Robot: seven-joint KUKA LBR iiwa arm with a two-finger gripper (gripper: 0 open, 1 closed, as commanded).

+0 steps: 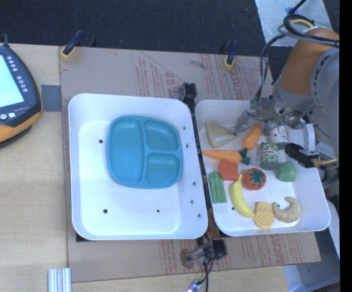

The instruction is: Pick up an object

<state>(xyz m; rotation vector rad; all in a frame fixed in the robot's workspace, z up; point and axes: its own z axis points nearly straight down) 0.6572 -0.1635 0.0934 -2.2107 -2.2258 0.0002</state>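
Observation:
My gripper hangs over the back of the right bin, reaching in from the right. Directly under it a small orange carrot stands tilted, its upper end at the gripper's tip; whether it is gripped or just touched is unclear. A beige wedge lies just left of the gripper. Also in this bin lie a longer carrot, a red block, a green cucumber piece, a banana, a tomato, a small jar, a green lime, a croissant and a yellow corn piece.
The left bin holds a blue divided plate. A tablet pendant lies at the bench's far left. Clamps sit along the back edge of the cardboard sheet. The arm's grey and orange body looms over the right bin's back right corner.

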